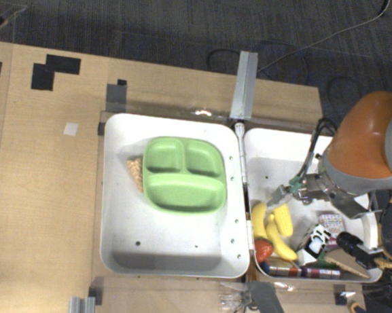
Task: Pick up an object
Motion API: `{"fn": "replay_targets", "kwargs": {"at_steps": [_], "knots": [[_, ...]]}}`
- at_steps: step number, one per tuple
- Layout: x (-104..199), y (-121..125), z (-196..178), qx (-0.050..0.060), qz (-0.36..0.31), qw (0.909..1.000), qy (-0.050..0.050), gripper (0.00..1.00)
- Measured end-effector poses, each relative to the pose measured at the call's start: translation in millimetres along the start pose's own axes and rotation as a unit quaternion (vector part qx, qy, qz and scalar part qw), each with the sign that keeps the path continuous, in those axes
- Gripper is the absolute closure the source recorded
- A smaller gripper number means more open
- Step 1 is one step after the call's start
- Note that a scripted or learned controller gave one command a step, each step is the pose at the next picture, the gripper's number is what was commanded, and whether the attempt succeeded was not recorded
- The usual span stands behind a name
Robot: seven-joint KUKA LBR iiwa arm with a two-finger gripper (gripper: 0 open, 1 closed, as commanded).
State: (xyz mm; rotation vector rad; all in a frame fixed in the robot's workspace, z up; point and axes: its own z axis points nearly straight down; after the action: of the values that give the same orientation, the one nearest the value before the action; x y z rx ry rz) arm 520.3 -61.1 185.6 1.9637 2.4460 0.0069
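In the right bin (278, 149), my gripper (295, 190) hangs just above a pile of toy food. A yellow corn cob (282, 220) and bananas (275, 240) lie directly below and slightly left of it. A red tomato-like piece (263, 250) sits at the pile's front left. Along the bin's front edge lies a marker (305, 271). A black-and-white item (318, 240) and a wooden piece (343, 263) are at the front right. The arm's grey wrist and orange band (365, 136) cover the bin's right side.
The left bin (117, 234) holds a green divided plate (183, 174) with a tan textured piece (134, 172) poking out at its left edge. A metal post (244, 85) stands behind the divider between the bins. Cables run behind the bench.
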Motion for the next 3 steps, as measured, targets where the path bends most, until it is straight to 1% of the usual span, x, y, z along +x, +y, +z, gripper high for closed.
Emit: {"fn": "replay_targets", "kwargs": {"at_steps": [1, 2, 3], "knots": [[-28.8, -31.8, 46.2, 0.001, -0.112, 0.9938, 0.0, 0.0], [-51.0, -14.4, 94.0, -0.005, 0.071, 0.9974, -0.001, 0.0], [-49.3, -11.4, 82.0, -0.008, 0.071, 0.9975, 0.0, 1.0]]}}
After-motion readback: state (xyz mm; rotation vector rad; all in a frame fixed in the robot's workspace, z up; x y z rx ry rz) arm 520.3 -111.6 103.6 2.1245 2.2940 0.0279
